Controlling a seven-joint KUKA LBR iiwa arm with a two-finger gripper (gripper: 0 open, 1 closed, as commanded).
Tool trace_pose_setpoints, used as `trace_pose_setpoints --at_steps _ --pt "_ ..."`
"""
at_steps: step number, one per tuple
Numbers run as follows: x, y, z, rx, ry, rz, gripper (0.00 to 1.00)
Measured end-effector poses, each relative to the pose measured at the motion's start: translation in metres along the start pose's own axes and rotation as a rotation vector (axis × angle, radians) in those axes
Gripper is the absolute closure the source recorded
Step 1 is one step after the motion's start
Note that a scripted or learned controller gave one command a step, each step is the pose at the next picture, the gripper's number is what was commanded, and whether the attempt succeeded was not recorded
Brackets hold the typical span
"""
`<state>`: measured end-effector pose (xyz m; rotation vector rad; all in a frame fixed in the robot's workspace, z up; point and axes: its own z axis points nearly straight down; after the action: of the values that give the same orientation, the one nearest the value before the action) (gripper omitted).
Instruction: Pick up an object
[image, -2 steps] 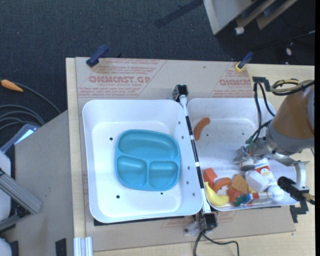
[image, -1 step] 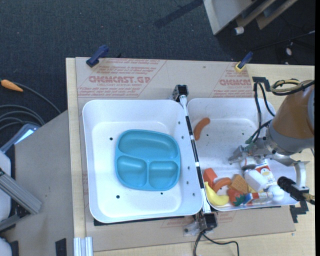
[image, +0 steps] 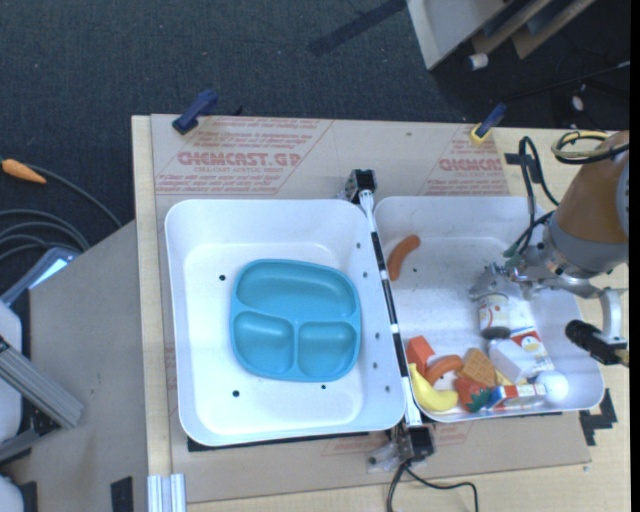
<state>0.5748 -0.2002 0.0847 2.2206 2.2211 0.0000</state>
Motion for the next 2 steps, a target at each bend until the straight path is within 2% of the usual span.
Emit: trace_pose_setpoints --at_steps 1,2 --pt "0.0 0.0005 -0.01 -0.002 -0.001 0.0 1.0" --pt "0.0 0.0004 -0.0099 -0.002 0.0 0.0 0.0"
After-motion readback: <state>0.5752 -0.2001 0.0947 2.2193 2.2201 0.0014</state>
